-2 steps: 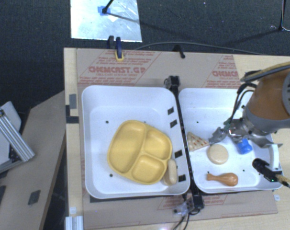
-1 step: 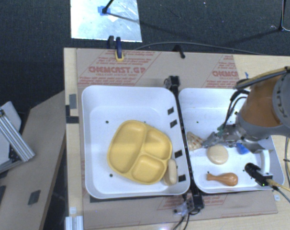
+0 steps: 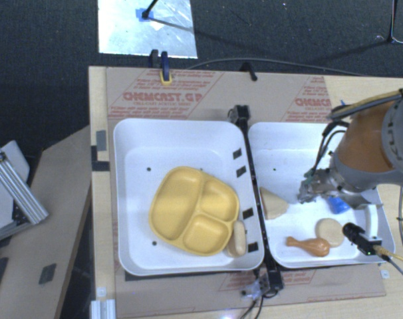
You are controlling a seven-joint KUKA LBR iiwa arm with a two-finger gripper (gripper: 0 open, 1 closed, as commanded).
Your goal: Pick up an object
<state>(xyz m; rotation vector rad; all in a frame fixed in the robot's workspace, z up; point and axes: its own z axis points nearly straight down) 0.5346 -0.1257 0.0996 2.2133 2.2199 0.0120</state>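
Observation:
In the right bin [image 3: 288, 145] lie a tan wedge [image 3: 273, 203] against the left wall, a brown drumstick-shaped toy [image 3: 309, 246] near the front, a round cream piece [image 3: 330, 230] and a small blue object [image 3: 339, 206]. My gripper [image 3: 310, 190] hangs low over the middle of this bin, between the wedge and the blue object and just left of the blue one. Nothing is visibly held in it. The arm with its orange band [image 3: 361, 141] comes in from the right.
The left bin [image 3: 141, 145] holds a yellow divided plate [image 3: 191, 209] and a beige roll-shaped piece [image 3: 238, 238] at the plate's front right corner. A black divider [image 3: 249, 178] runs between the bins. Cables [image 3: 371, 241] trail over the right bin's front right corner.

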